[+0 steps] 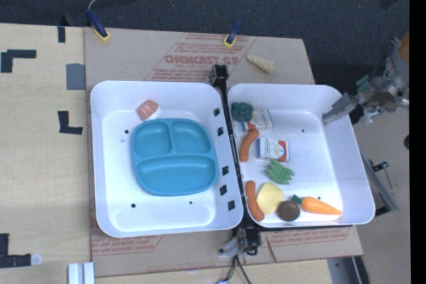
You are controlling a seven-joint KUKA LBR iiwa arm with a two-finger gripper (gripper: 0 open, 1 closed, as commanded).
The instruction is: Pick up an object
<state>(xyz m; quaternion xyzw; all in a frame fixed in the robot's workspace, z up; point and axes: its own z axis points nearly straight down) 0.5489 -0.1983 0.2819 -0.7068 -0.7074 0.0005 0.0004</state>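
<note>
Your gripper [346, 110] sits at the right bin's [313, 123] far right rim, and you cannot tell its state from here. The carrot [318, 206], sausage [247, 143] and carton [273, 149] lie in that bin, untouched.

We see a pale wooden desk [40, 163] with a brown cardboard sheet [193, 60] laid over its right part, held at the far edge by two yellow-and-blue clamps [98, 28]. On the cardboard sit two white bins, the left bin [106, 143] and right bin [333, 143] touching side by side. A small pale food piece [261, 63] lies near the cardboard's far right corner.
</note>
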